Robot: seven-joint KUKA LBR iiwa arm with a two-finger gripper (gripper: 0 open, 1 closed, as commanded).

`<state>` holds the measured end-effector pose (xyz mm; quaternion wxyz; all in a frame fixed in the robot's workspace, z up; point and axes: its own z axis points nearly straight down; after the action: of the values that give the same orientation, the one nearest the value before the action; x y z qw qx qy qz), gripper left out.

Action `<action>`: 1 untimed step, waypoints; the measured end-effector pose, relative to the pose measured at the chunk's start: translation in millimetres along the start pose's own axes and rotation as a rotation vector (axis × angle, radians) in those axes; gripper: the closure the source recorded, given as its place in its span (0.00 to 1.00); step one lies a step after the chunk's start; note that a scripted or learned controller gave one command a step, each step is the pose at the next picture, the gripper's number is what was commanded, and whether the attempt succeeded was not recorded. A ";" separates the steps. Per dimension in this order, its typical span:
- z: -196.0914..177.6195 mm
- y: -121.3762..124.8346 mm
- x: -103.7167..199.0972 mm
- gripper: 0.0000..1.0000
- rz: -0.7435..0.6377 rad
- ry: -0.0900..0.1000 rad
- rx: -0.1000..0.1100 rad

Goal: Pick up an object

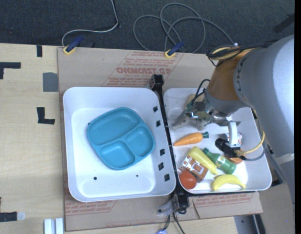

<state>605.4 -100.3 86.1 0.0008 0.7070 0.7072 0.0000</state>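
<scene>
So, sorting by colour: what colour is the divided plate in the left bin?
Light blue, plain; the plate shows clearly in the camera view.

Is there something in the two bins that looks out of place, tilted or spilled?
Nothing stands out. The blue divided plate lies flat in the left bin. The carrot, tomato, banana and bottles are crowded in the right bin's lower part, none spilled outside.

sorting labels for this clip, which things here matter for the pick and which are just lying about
For the pick:
- gripper, over the right bin
- carrot
- banana
- tomato
- green bottle
- yellow bottle

Lying about:
- blue plate in the left bin
- cables
- cardboard
</scene>
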 end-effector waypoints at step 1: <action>-0.7 -36.5 -12.1 0.00 -0.001 -0.001 -0.004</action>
<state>568.9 -112.4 86.7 0.0026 0.7067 0.7075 0.0010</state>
